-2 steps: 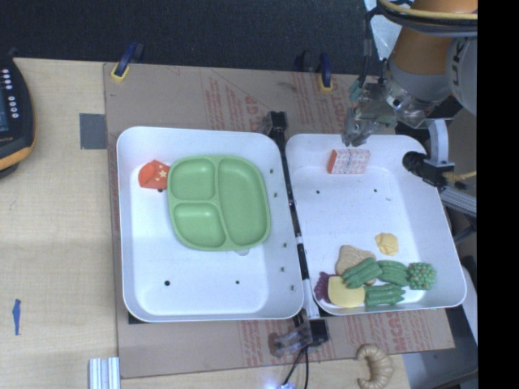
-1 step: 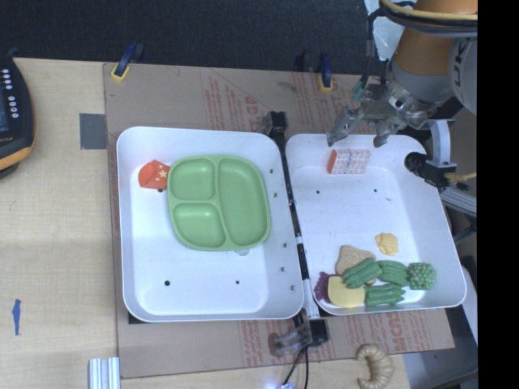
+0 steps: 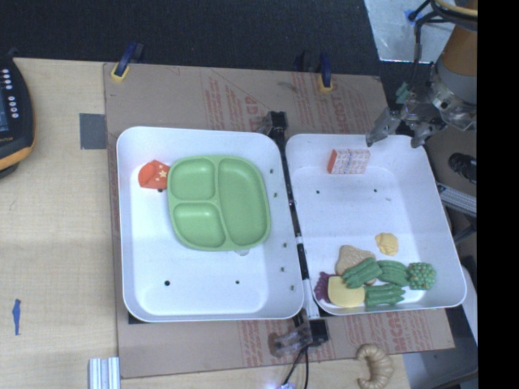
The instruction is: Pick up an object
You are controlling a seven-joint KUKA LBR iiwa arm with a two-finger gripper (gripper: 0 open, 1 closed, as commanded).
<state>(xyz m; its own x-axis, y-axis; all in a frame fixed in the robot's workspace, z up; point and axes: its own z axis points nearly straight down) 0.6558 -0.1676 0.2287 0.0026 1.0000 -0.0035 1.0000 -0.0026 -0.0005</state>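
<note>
The grey arm's gripper [image 3: 397,130] hangs over the far right corner of the right-hand white bin [image 3: 430,193], its two dark fingers spread apart with nothing between them, so the jaws stand released. The nearest thing to them is the small red-and-white printed box [image 3: 349,161], which lies flat on the bin floor to the left of the jaws and a little toward the camera, near but apart from them. Its long axis runs roughly across the view, left to right, with the red end on the left. By my reading this is the likeliest target, and the move turns on a short shift left and down, with the jaws set across the box's short side.

The bin floor around the box is bare white plastic, smooth and probably slippery, so the box may slide if nudged by one finger first. The bin's far wall is close behind it, which limits room on that side.

Well apart, in the near corner of the same bin, lies a crowded heap: green toy vegetables [image 3: 381,275], a tan toy slice [image 3: 353,257], a yellow toy piece [image 3: 346,296] and a small yellow lump [image 3: 387,242] just beyond them. The left-hand white bin [image 3: 146,290] holds a green divided plastic plate [image 3: 219,203] and a red toy [image 3: 152,175] touching its left edge.
</note>
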